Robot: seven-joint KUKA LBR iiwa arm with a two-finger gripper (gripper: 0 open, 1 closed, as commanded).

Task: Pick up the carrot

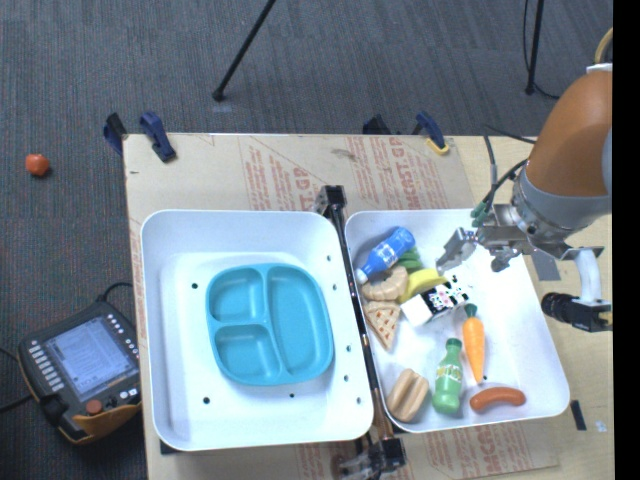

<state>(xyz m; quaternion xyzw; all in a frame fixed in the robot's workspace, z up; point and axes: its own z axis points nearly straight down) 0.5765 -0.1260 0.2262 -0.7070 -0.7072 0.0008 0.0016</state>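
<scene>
A: Camera view, item one: the carrot (473, 341), orange with a green top, lies in the right bin (545, 353), toward its right side, green end pointing away from the viewer. A green bottle (449, 377) stands just to its left; a red sausage (497, 399) lies just below its tip.

B: And the hand?

A: The hand (470, 248) hangs over the upper part of the right bin, well apart from the carrot, with nothing seen between its fingers. Whether those fingers are spread or pressed together cannot be told from this angle. The grey arm (570, 163) with its orange band comes in from the right.

B: Other contents of that bin?

A: A blue bottle (385, 252) at the upper left, a yellow banana (424, 283) beside it, a black-and-white carton (438, 302) just up and left of the carrot, a waffle wedge (383, 323), a bread roll (407, 393) at the lower left.

B: Left bin?

A: The left bin (165, 258) holds one teal divided tray (268, 324) with three compartments.

B: Any writing?

A: Red print runs across the brown surface (240, 173) above the bins, upside down from here and too broken to read. The carton's label is too small to make out.

B: Off the surface?

A: A handheld control pendant (80, 368) on the floor at the left, and a small orange ball (37, 164) further up.
</scene>
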